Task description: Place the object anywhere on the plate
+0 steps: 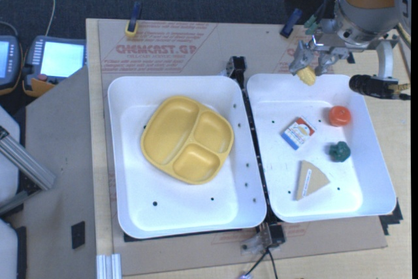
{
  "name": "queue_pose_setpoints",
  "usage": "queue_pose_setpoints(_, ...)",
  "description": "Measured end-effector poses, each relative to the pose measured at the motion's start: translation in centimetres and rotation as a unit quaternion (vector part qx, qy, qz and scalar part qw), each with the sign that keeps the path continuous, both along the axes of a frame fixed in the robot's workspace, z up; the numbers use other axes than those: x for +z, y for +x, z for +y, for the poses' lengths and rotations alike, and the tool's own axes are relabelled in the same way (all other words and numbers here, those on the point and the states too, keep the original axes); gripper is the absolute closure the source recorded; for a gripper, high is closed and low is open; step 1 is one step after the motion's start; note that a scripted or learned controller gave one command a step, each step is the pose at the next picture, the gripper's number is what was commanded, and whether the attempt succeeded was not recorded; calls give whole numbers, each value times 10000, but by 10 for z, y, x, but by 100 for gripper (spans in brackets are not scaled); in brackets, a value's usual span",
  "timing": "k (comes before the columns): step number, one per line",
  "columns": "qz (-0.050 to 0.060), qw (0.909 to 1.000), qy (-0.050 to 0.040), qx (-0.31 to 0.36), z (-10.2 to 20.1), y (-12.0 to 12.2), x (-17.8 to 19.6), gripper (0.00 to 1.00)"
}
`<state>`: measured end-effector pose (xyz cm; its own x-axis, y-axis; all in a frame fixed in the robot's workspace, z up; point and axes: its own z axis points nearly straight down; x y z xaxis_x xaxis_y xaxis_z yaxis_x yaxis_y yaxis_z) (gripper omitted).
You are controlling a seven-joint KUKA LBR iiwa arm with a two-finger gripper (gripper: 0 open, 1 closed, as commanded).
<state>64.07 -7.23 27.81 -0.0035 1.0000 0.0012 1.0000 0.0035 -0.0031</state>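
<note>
Camera view: cardboard-topped bench (196, 42) over dark carpet, two white bins side by side. Left bin (124, 193): one yellow three-compartment plate (187, 139), centred. Right bin (372, 199): four loose things — small blue-white carton (298, 132) at centre, orange ball (339, 115) at 2 o'clock, green lump (339, 151) at 3 o'clock, tan wedge (309, 180) at 6 o'clock. Gripper (312, 68) at 12 o'clock rim of right bin, fingers pinching small yellow object (306, 76). Tablet (60, 59) off bench, 9 o'clock.
</note>
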Motion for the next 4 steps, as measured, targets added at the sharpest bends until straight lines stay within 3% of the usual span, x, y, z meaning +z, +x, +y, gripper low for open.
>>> queue_pose_setpoints(1,-2,10000,-3,-4,48,-9,0,100)
queue_pose_setpoints(3,1,10000,-3,-1,148,-30,-37,100)
queue_pose_setpoints(4,-15,10000,-2,5,206,-26,-51,100)
